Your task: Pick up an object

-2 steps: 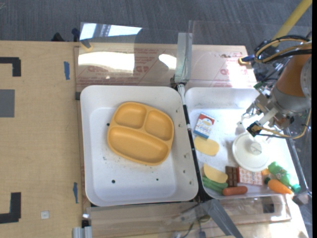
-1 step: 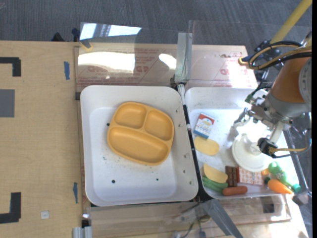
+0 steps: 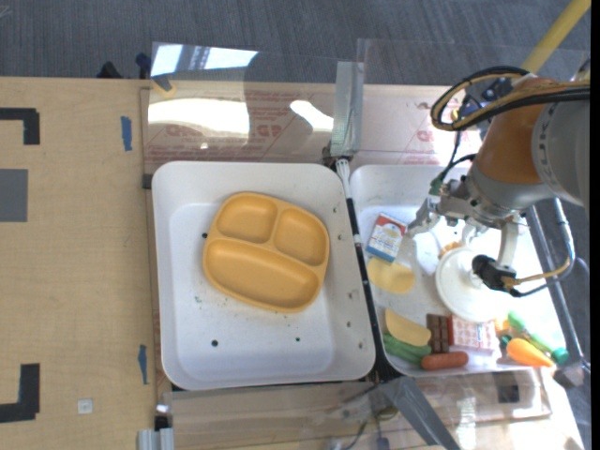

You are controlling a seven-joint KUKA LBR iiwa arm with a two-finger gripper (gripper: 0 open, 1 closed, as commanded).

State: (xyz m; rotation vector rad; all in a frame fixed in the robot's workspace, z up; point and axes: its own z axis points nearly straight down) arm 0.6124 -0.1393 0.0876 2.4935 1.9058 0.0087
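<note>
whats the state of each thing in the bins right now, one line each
yellow divided plate: upright in the left bin, compartments bare
small carton: lying flat in the right bin
carrot: lying flat near the right bin's front corner
sausage: lying flat at the right bin's front edge
gripper: low over the right bin, pointing down

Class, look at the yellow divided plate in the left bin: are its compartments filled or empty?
Empty. The yellow divided plate lies flat in the left bin, and all three compartments show only bare yellow surface.
</note>
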